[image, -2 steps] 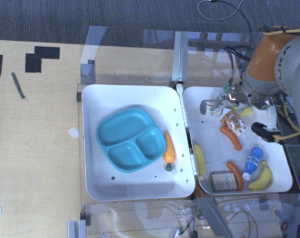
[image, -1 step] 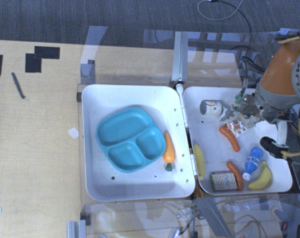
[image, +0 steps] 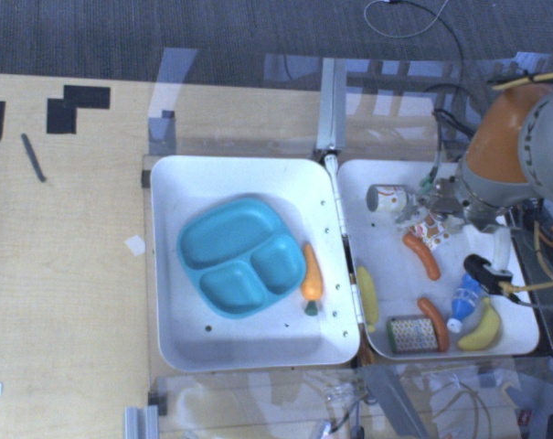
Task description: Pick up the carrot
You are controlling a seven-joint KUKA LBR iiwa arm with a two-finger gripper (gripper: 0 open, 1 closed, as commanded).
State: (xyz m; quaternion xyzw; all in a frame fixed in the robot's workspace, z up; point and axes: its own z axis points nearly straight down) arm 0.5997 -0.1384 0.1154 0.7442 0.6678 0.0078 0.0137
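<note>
Carrot [image: 310, 273] lies in the left bin [image: 180, 337], toward its right wall, touching the right edge of the blue divided plate [image: 239, 256], its green stub end pointing down the frame; nothing touches it. The arm [image: 518, 149] sits at the upper right of the frame, over the right bin [image: 523, 341], and its gripper [image: 438, 210] hangs above a small red-and-white packet [image: 435, 232], near a tipped can [image: 388, 198] and just above a sausage [image: 421, 255]; whether that claw is released or clenched cannot be told from this slant, and nothing is seen between its tips. The step in hand looks like the approach, not yet begun toward the right target; the gripper is well apart from the carrot, with the divider between the bins lying between them. The next move calls for travel leftward across that divider, then a descent over the carrot's middle, with the claw set across its narrow width; the plate's rim on one side and the bin wall close on the other leave little room, so a poorly turned wrist risks nudging the plate or pinching nothing.
</note>
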